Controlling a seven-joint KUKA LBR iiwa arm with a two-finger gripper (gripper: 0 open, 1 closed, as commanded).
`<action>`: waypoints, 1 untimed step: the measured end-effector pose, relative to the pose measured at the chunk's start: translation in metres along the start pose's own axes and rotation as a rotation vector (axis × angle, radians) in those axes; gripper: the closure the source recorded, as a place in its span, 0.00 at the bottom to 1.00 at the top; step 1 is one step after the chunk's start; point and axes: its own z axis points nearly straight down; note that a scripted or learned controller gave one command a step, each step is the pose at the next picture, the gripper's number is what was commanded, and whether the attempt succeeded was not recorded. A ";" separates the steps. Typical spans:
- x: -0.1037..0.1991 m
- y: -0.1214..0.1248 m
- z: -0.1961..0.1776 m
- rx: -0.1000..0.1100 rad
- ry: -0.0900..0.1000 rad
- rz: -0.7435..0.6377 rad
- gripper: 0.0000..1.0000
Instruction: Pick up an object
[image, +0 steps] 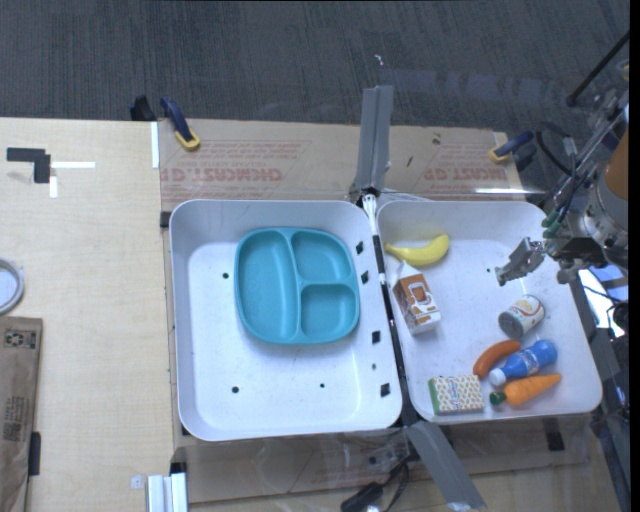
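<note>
Scanning from the near edge of the right bin, I am seeing a small green-and-white packet lying flat beside a cluster: two toy carrots with a blue bottle between them, all touching, which I judge is making a clean grab there awkward. Just beyond, a small tin can is lying on its side, standing free of its neighbours. A little orange carton is sitting near the divider, and a banana is resting behind it. The gripper is hovering above bare bin floor just beyond the can, carrying nothing; I cannot tell how its jaws are standing. The left bin is holding a teal divided plate.
</note>
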 end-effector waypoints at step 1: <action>-0.047 -0.043 0.097 0.001 0.001 0.043 0.00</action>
